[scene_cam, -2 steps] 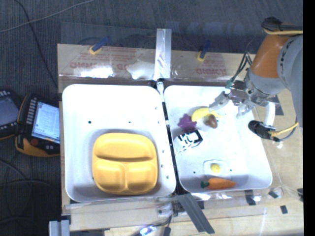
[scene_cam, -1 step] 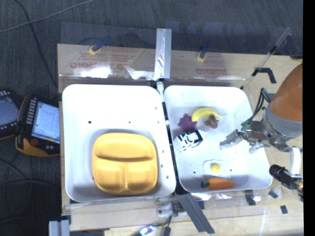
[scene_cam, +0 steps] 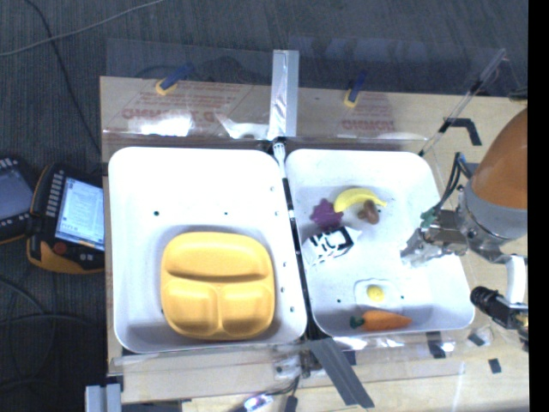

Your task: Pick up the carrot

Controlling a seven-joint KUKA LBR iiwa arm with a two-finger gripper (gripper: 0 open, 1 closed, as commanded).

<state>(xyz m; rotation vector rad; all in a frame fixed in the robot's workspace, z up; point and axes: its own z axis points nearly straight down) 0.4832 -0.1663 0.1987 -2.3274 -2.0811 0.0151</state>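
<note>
Camera view: carrot [scene_cam: 383,320], unlabelled; red print beyond bins [scene_cam: 129,230] illegible.

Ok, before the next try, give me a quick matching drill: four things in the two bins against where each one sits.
Things:
1. orange carrot with green top
2. yellow banana
3. yellow plastic divided tray
4. fried egg toy, white with yellow yolk

Places:
A. left bin, toward the near side
B. right bin, far half, beside a purple piece
C. right bin, along the near wall
D. right bin, just behind the carrot

Pairs: 1-C, 2-B, 3-A, 4-D
</note>
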